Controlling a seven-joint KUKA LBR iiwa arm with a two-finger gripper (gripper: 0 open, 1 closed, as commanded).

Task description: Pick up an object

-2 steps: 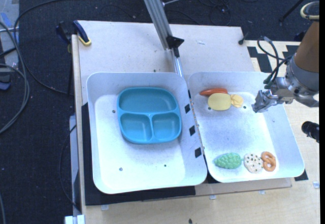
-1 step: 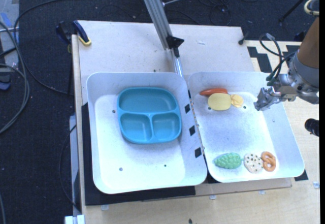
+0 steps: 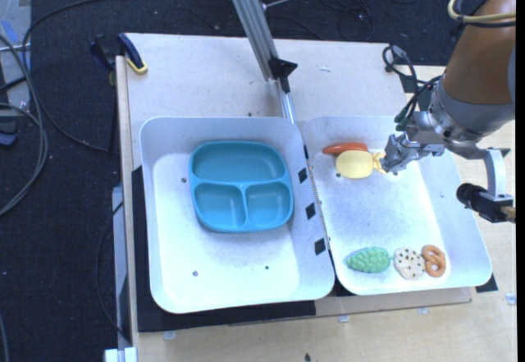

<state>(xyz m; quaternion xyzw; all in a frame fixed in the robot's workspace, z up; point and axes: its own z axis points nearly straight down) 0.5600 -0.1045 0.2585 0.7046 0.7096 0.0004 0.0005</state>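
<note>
In the right bin [image 3: 459, 213], a yellow rounded toy [image 3: 354, 165] lies near the far left corner, with a red-orange pepper-like piece [image 3: 344, 148] just behind it. My gripper [image 3: 394, 160] is low over the bin, right beside the yellow toy's right end, where a small orange tip [image 3: 379, 159] sticks out toward it. Along the bin's near edge lie a green grape bunch [image 3: 367, 259], a speckled cookie [image 3: 408, 263] and a brown pretzel [image 3: 433, 259].
The left bin [image 3: 164, 270] holds a blue divided plate [image 3: 242, 185]. A slanted metal pole [image 3: 250, 7] comes down to the far edge between the bins. Black clips [image 3: 312, 211] sit on the seam where the bins meet.
</note>
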